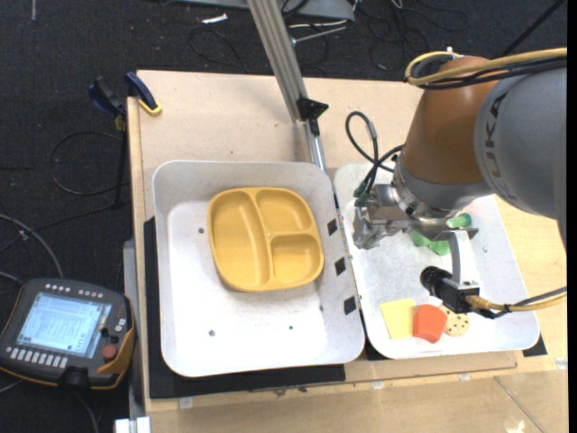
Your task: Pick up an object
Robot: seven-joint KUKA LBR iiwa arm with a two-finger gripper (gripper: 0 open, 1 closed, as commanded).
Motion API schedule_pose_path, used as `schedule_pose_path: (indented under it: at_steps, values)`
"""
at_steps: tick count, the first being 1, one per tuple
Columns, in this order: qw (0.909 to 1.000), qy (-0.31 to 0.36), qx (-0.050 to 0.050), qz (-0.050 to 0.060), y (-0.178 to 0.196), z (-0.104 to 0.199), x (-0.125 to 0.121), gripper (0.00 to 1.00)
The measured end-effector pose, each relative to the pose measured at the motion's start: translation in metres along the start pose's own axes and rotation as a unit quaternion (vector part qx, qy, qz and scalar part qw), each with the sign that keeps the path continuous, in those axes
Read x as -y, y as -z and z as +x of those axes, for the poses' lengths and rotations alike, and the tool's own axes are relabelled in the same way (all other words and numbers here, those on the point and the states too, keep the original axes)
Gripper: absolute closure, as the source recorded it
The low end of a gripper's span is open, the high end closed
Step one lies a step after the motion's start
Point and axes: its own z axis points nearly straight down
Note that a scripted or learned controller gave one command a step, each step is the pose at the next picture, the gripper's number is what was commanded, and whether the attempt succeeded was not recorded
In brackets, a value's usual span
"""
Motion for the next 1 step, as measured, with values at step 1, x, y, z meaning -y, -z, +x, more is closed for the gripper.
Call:
schedule_pose_path:
  at_steps: [1]
  values:
    - [1.0000, -0.001, 0.000, 0.001, -0.0077, 0.0583, -0.0086, 1.00]
